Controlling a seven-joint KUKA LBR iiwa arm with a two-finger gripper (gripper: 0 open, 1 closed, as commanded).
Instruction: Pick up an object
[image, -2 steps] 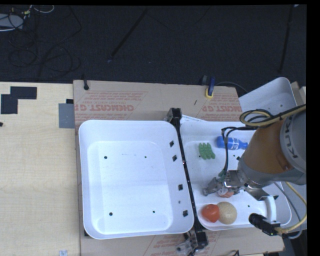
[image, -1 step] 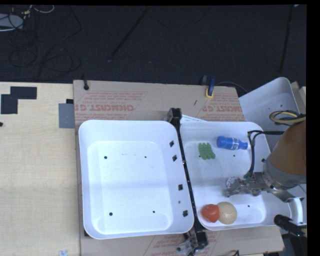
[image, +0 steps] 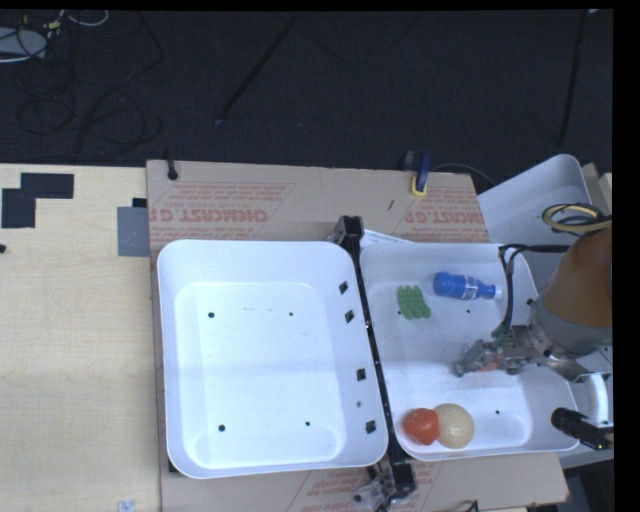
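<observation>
Fingers-wise, couldn't tell if they were apart or closed, too small and murky. The gripper (image: 478, 360) sat low in the right bin (image: 520, 440), about mid-bin, nothing visibly between its tips. A blue bottle (image: 463, 288) lay near the far side, a green ridged piece (image: 413, 302) just left of it, and a red ball (image: 421, 425) touched a cream ball (image: 454, 425) by the front rim.
</observation>
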